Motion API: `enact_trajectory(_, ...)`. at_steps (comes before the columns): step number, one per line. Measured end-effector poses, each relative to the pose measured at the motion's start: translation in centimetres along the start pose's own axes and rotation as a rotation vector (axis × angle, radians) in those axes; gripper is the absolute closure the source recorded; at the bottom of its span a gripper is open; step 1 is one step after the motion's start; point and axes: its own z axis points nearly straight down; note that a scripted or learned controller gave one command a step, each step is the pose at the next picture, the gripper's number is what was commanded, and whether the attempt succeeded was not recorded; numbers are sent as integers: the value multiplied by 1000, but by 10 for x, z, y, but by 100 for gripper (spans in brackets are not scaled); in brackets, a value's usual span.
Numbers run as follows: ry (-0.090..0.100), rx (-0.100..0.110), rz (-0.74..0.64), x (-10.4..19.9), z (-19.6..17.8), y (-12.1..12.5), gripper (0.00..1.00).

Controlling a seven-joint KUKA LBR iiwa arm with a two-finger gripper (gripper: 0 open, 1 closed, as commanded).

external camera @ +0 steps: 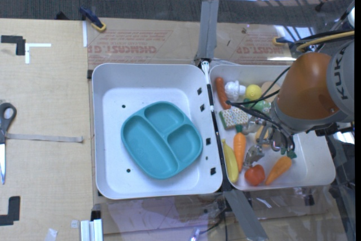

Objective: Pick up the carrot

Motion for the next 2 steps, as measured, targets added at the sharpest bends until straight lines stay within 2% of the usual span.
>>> enact_trajectory(1, 4, 0, 81, 0, 1, 0, 0)
enact_trajectory(2, 4, 2, 385, 7, 1, 0, 0)
